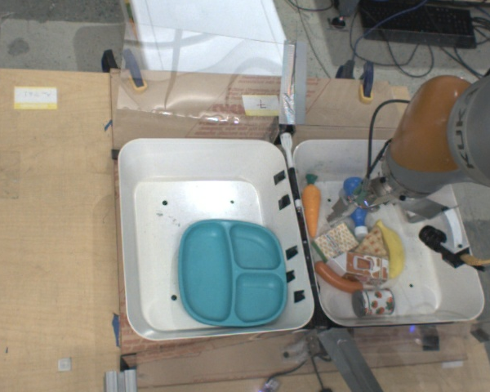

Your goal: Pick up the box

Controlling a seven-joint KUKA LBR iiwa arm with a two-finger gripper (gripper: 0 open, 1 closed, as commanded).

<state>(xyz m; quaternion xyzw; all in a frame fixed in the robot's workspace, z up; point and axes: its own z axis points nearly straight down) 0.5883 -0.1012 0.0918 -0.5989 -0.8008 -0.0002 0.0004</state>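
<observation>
From the camera view above, two shallow white bins sit side by side on the wooden surface (49,243). The left bin (139,219) holds a teal divided plate (231,273) with three compartments, lying flat toward the bin's near right corner.

The right bin (461,300) holds a cluster of small things. An orange carrot (311,207) lies along the bin's left wall, pointing away from the camera. Nearer the camera, a red sausage (337,278) lies at a slant by the left wall. Between them sits a pale cracker-patterned square (336,239). Just to its right lies the box (367,265), a small red and white carton, touching the sausage's far end. A yellow banana (392,247) curves along the box's right side, and a triangular tan piece (375,242) rests between banana and cracker. A small can with a red and white printed label (378,302) lies on its side near the front wall. A small blue object (352,186) sits near the back, and a white bottle with a blue cap (360,222) lies just above the box.

The grey arm with its orange band (429,129) reaches in from the right over this bin. The end effector (355,203) hangs low above the clutter, between the carrot and the banana, beyond the box. Its metal fingers look parted, with nothing seen between them.
</observation>
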